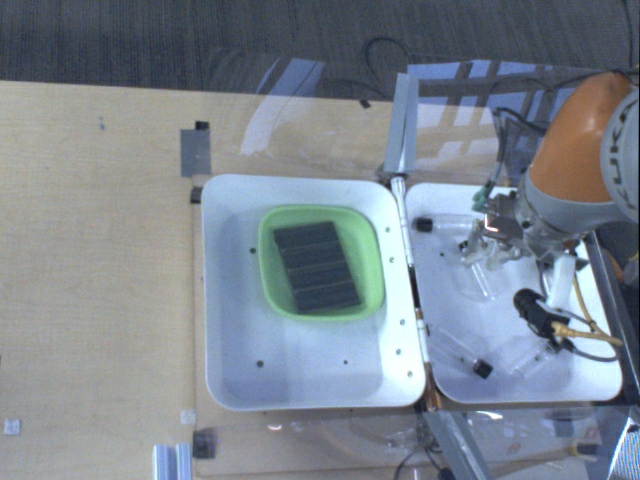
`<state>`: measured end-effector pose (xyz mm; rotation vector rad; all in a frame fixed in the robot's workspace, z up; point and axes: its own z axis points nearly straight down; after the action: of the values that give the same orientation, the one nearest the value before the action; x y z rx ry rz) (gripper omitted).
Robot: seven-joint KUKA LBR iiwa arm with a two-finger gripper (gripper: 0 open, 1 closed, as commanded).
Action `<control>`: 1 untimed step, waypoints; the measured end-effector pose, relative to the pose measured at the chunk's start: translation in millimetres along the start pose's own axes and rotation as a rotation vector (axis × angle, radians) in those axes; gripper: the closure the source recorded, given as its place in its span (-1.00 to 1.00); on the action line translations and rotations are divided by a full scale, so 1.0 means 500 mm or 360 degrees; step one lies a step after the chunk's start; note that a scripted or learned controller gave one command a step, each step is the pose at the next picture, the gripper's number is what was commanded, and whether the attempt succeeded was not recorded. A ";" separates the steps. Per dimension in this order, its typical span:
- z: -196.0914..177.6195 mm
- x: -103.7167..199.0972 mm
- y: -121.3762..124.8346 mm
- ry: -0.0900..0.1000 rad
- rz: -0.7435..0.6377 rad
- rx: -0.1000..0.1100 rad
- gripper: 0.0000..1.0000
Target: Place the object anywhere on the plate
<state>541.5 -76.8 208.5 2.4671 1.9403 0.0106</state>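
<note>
**Dark block lies on the green plate; arm hangs over the right bin**

On the pale wooden bench (90,268), the left shallow white bin (230,368) holds a square lime-green plastic plate (372,268) with rounded corners. A dark grey ribbed rectangular block (316,266) lies flat on the middle of that plate, turned a little off square and wholly inside the rim. If this block is the object meant, the placing looks done, and only clearing the arm away would remain.

The right white bin (450,378) carries clear plastic oddments and a small black piece (482,369) near its front edge. Over its far right part sits the grey arm with the orange band (590,138), its pincer (497,240) low above the bin floor. Whether the pincer is wide or narrow I cannot tell, since glare and clear parts blur it.
</note>
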 end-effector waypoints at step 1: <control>0.000 0.000 0.000 0.0000 0.0000 0.0001 -1.00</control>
<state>541.4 -76.8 208.5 2.4674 1.9404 0.0101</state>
